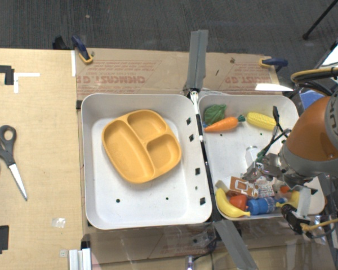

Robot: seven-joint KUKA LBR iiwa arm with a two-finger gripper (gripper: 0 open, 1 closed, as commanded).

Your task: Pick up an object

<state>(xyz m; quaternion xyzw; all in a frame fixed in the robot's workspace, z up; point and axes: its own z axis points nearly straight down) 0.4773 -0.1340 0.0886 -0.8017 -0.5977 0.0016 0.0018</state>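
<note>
Arm: grey arm with orange band [318, 131] enters from the right, bent over the right bin [236, 151].
Gripper: the gripper [258, 170] sits low over the clutter at the bin's near end; whether it is released or clenched cannot be told, and no object is seen grasped.
Right bin, far end: carrot with green top [221, 124] lies beside a corn cob [261, 120].
Right bin, near end: banana [230, 205] against the near wall, touching a red item [238, 200] and a blue bottle [261, 206]; a small brown-and-white packet [240, 185] lies just beside the gripper.
Left bin [101, 207]: holds an orange divided plate [141, 145], three compartments, tilted diagonally.
Bench, left: scissors [10, 159] lie well apart from both bins.
</note>
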